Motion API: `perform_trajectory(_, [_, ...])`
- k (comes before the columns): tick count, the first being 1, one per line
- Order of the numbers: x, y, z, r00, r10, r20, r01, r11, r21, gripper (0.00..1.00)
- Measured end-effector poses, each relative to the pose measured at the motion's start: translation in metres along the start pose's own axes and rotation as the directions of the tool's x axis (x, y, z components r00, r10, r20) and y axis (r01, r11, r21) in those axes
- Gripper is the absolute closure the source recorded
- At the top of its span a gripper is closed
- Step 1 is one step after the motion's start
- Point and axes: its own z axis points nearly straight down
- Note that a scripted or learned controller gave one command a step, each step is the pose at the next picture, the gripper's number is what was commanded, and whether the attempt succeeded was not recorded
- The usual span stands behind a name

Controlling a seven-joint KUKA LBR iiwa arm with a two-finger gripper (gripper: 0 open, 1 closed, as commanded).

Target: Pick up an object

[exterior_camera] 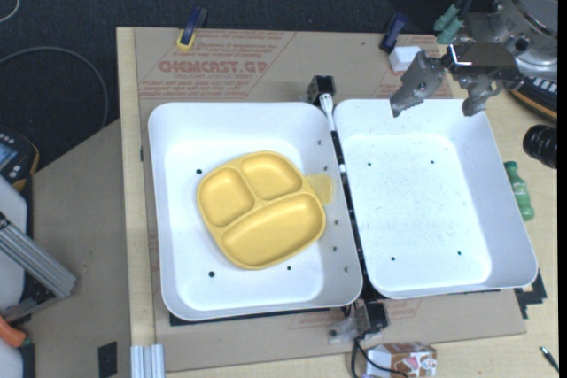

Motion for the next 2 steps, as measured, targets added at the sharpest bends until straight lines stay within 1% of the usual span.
perform_trajectory(1, [-0.004, 0.0, -0.004, 1.0, 0.008, 0.003, -0.008, 1.0, 0.011, 1.0])
perform_trajectory(2, [0.053, -0.002, 0.087, 1.0, 0.003, 0.004, -0.003, 1.0, 0.026, 1.0])
